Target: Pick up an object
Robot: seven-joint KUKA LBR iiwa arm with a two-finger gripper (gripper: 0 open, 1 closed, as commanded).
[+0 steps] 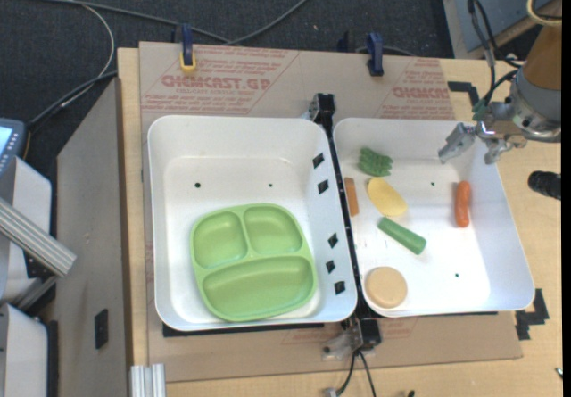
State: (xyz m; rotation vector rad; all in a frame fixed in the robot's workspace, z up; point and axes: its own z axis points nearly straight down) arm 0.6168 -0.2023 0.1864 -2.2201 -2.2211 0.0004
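Note:
My gripper (473, 147) hangs over the back right corner of the right bin (500, 284), its two fingers spread apart with nothing between them. Just below and in front of it lies an orange sausage-shaped piece (462, 204). Further left in that bin lie a green leafy piece (375, 161), a yellow rounded piece (386, 197), a green cucumber-like stick (401, 235), a thin orange stick (351, 196) along the left wall, and a tan round bun (386, 287) at the front.
The left bin (169, 163) holds a green divided plate (254, 259) in its front half. Black clips (323, 106) join the two bins along the middle wall. Cables run from the arm at the upper right.

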